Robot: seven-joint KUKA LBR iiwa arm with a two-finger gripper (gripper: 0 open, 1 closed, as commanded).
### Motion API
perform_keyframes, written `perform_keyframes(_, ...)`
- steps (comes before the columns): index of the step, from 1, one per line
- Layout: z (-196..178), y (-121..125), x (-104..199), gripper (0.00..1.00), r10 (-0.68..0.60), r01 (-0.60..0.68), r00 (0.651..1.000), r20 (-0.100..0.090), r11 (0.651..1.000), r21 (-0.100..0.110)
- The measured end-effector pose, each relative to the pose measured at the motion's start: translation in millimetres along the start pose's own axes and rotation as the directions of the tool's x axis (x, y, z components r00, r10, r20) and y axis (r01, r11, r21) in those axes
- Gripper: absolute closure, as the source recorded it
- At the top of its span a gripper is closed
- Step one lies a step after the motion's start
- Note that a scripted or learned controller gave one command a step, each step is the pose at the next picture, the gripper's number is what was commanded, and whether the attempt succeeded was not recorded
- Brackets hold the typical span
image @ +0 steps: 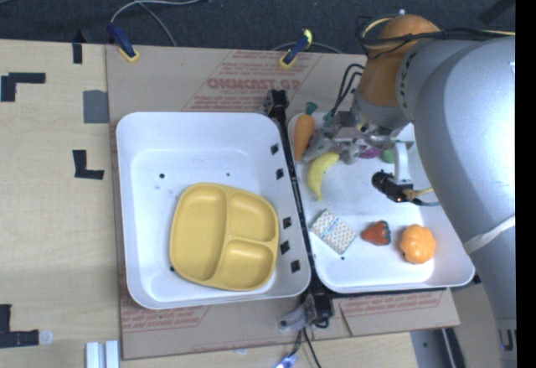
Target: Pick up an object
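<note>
My gripper is low over the back left part of the right bin, reaching in from the right. It hangs just above the top end of a yellow banana and right beside an orange carrot with a green top. The wrist hides whatever lies directly under the gripper. I see nothing lifted clear of the bin floor.
The right bin also holds a patterned packet, a red strawberry-like fruit, a small orange pumpkin and purple and green bits near the wrist. A yellow divided plate lies in the left bin.
</note>
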State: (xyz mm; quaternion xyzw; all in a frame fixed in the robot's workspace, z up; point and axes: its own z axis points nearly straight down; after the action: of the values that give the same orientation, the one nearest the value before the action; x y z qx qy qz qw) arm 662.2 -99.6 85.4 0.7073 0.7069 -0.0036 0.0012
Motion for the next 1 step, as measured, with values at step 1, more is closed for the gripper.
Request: perform_keyframes(1,-10.1,0.8,1.4,1.00,-0.002,0.002,1.000,0.000,1.000,-0.003)
